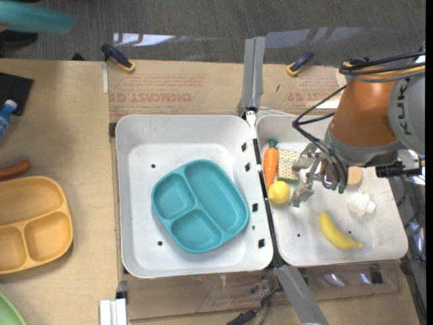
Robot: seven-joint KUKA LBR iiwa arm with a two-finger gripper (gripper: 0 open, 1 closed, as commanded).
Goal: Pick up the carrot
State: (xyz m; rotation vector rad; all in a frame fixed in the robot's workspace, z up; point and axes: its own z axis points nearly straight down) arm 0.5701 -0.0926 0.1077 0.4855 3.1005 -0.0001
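Observation:
The carrot, orange with a green top, lies upright along the left wall of the right bin. A yellow lemon sits just below it. My gripper hovers in the right bin, a little right of the carrot and lemon, with its fingers apart and nothing between them. The grey arm with its orange band reaches in from the right above it.
A banana, a white object and a peach-coloured piece lie in the right bin. The left bin holds a teal divided plate. A yellow divided tray rests on the bench at far left.

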